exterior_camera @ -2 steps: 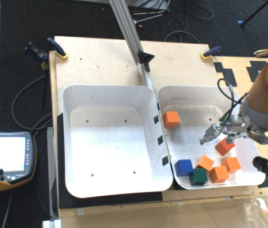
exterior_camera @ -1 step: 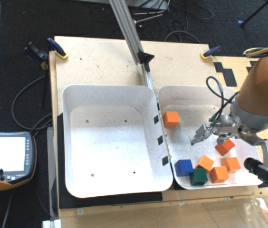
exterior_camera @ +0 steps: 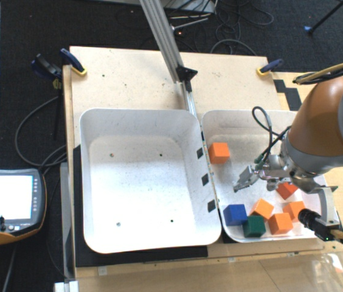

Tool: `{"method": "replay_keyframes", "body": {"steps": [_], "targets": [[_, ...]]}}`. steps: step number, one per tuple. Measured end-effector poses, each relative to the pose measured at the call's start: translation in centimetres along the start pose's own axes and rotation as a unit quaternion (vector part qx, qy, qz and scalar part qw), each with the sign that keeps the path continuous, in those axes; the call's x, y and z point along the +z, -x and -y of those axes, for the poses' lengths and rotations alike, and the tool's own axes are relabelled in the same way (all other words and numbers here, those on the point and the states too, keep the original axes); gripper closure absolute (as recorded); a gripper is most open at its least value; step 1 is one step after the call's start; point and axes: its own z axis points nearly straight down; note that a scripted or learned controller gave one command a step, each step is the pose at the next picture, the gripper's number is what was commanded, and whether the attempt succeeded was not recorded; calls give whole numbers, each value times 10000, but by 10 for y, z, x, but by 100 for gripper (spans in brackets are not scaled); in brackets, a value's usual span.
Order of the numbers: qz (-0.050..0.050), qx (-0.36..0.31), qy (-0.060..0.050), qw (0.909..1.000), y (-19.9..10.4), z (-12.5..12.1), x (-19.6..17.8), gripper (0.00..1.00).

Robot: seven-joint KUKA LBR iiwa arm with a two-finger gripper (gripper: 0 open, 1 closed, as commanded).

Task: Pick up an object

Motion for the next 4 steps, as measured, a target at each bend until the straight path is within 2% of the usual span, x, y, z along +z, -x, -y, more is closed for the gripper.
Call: {"method": "replay_keyframes", "body": {"steps": [1,2,3,4], "targets": [[-12,-40,16,10000,-88,0,-1,0],[32,46,45,10000,6,-73,-2,0],[-3,-27,29,10000,-53,-93,-2,0],[14,-13,26,10000,-49,-93,-12,100]]}}
